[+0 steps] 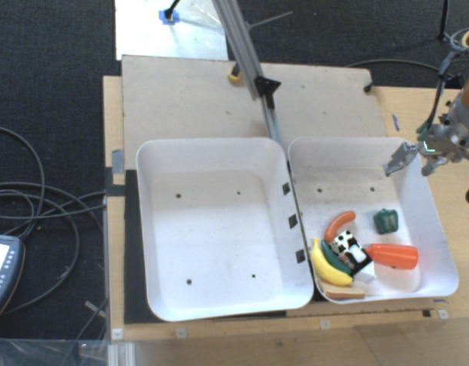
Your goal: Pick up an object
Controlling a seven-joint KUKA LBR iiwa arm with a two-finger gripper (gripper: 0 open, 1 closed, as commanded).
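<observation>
The toys are all lying in the right bin (417,197): a carrot (393,255), green pepper (385,220), sausage (339,223) and banana (326,264), clustered near its front. The pincer (414,161) is hovering over the bin's far right rim, spread and pinching nothing, so picking is, I judge, entirely ahead.

The wooden bench (181,97) bears two white bins, left (154,227) and right (428,204), touching side by side.
</observation>
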